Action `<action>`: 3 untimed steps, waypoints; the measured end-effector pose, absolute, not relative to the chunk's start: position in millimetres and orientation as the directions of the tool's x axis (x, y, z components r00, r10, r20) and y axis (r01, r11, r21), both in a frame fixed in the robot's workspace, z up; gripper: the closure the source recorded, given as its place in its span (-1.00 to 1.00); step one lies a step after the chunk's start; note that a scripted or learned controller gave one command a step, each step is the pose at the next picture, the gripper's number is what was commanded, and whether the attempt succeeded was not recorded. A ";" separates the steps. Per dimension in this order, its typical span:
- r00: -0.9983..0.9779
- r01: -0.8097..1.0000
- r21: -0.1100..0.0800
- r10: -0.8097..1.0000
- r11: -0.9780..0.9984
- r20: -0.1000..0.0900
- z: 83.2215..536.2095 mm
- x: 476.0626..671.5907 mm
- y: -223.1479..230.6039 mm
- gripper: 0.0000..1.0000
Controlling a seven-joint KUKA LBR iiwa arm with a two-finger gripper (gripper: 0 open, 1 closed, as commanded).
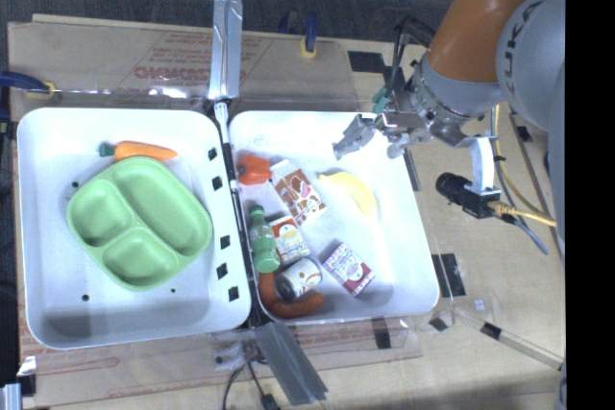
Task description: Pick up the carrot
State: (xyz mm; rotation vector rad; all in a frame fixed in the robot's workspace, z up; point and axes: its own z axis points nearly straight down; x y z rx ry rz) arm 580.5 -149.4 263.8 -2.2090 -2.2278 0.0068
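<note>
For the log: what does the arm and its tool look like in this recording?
The arm is grey with a broad, rounded orange band above the wrist. Part of dark lettering shows on the grey shell. The tool is a small grey metal assembly with two slim light fingers. Thin dark cables loop around the wrist.

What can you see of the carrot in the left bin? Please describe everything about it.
The carrot is a small orange toy-like piece with a dark green stub at its left end. It looks smooth, like plastic. It lies flat and almost level in the picture, slightly tilted, in the upper part of the left bin, near the back wall. Its lower side lies right against the top rim of the green divided plate; whether they touch cannot be told. Nothing holds it: the gripper is above the right bin.
</note>
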 end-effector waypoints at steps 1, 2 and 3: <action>-0.097 0.995 -0.001 0.995 0.097 -0.001 105.7 539.9 -98.9 -1.00; -0.284 0.959 0.020 0.959 0.284 -0.016 100.4 538.4 -100.4 -1.00; -0.412 0.911 0.011 0.911 0.412 -0.003 96.8 519.2 -134.7 -1.00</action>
